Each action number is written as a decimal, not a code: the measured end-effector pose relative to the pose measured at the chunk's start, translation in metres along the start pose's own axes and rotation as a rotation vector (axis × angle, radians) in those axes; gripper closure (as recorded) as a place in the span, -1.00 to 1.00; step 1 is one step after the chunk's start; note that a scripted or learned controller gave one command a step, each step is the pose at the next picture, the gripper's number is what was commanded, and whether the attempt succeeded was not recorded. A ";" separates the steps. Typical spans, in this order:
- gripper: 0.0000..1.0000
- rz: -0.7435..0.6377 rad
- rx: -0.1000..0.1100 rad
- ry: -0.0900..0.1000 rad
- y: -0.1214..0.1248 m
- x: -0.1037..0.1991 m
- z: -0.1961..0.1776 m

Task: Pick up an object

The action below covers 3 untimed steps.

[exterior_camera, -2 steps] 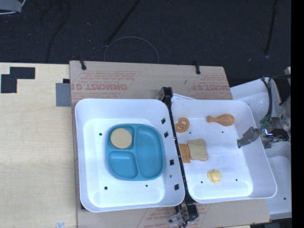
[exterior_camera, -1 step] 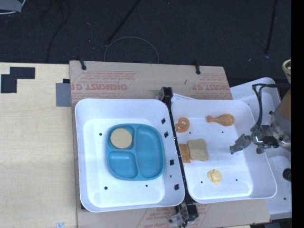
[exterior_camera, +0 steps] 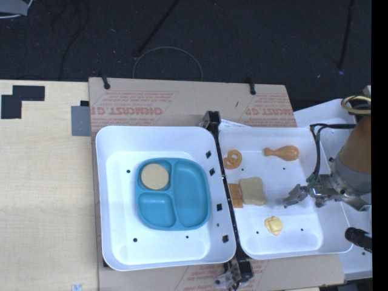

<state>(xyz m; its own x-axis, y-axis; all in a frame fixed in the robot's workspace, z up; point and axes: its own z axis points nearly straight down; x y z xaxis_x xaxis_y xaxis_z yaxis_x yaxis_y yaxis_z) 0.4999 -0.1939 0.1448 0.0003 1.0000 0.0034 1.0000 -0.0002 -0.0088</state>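
Two white bins, cardboard-topped bench

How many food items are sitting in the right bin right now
4: a pretzel at upper left, a drumstick at the top, a bread slice in the middle, a yellow piece nearest the camera.

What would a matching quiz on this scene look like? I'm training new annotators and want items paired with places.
Items:
1. round cookie
2. pretzel
3. yellow lump
4. drumstick

Places:
A. right bin, far side, nearest the arm
B. blue tray, left bin
C. right bin, near edge
D. right bin, far side, beside the divider

Pairs: 1-B, 2-D, 3-C, 4-A
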 end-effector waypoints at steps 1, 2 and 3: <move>-1.00 0.000 -0.001 0.000 -0.001 0.001 0.054; 1.00 0.005 -0.004 -0.001 0.000 0.000 0.041; 1.00 0.006 -0.010 -0.003 -0.009 0.000 -0.006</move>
<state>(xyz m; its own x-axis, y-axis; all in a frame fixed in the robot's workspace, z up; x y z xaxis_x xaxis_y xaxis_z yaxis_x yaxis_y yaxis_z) 0.4909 -0.1941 0.1511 0.0061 1.0000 -0.0001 1.0000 -0.0061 0.0008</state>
